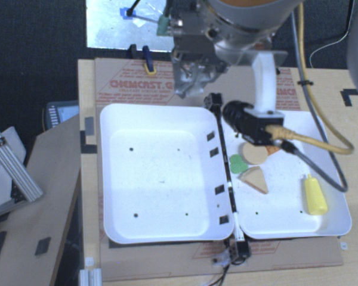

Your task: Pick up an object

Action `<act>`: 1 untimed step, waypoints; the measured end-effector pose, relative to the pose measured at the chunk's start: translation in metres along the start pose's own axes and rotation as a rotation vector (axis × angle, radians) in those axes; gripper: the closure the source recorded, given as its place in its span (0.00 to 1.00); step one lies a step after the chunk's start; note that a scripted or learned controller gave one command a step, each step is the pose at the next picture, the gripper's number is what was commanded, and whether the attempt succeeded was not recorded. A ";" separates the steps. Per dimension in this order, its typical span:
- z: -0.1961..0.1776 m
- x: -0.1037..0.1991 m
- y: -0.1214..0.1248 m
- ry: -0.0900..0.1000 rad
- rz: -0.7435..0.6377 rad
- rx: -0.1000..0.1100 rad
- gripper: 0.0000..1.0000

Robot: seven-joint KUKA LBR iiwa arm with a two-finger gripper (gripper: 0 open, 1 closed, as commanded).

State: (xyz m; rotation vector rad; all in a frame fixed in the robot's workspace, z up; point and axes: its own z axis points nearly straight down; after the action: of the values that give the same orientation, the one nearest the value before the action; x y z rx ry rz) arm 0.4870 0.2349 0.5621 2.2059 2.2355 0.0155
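The right bin (337, 219) holds several small objects. A yellow bottle (314, 195) lies near its right side, and a tan wedge (256, 179) lies near the divider. A green piece (237, 164) rests just behind the wedge, beside a round tan disc (255, 154). A bit of orange (273, 150) peeks out next to the disc. My gripper (190, 82) hangs over the back edge of the left bin (116, 219), well away from all these objects, and nothing can be seen in its grasp.
A black cylindrical unit (249, 124) with a yellow cable (322, 143) juts over the back of the right bin. A black divider strip (225, 171) runs between the bins. A blue-and-yellow clamp (148, 61) stands behind the left bin.
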 end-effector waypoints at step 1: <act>0.000 0.000 0.000 0.000 -0.001 0.001 0.00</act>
State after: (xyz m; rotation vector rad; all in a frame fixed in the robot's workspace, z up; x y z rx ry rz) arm 0.4870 0.2348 0.5616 2.2052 2.2367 0.0140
